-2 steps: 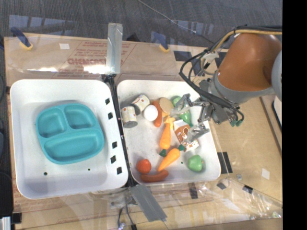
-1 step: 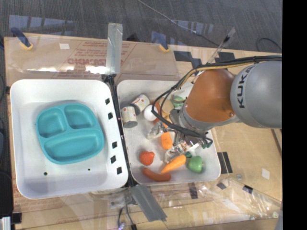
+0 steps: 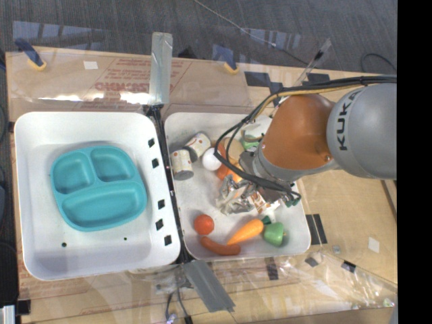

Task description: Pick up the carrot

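The carrot point(image 3: 246, 231) is orange and tapered. It lies near the front of the right bin point(image 3: 191, 124), tilted, its thick end beside a green toy pepper point(image 3: 274, 233). My gripper point(image 3: 237, 198) hangs just above and behind it, over the middle of the bin. The metal fingers show no object between them, and their gap is unclear from this angle. The arm's orange band and grey wrist cover the bin's right part.
A red tomato point(image 3: 204, 223) and a red sausage point(image 3: 219, 246) lie left of the carrot. Two small cans point(image 3: 181, 163) and a white egg point(image 3: 211, 159) sit at the back left. The left bin point(image 3: 40, 248) holds a teal divided plate point(image 3: 98, 186).
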Robot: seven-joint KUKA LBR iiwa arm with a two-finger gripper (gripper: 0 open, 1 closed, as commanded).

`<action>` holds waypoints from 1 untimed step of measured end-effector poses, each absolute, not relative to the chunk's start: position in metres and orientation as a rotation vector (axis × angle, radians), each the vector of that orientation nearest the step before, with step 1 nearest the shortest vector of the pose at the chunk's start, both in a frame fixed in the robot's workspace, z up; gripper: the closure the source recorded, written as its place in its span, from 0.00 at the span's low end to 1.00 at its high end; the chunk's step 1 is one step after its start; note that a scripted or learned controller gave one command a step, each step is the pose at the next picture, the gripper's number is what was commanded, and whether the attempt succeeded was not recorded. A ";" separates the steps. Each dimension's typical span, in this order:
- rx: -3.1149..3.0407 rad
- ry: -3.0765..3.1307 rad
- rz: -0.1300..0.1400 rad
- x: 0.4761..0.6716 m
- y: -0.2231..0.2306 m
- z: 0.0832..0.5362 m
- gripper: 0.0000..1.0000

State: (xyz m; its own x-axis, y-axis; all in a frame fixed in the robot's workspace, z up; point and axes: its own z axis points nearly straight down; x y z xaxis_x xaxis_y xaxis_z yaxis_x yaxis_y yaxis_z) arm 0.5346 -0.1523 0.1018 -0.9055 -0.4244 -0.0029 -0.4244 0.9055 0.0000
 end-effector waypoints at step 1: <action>-0.683 3.064 0.001 0.535 -0.152 0.102 0.00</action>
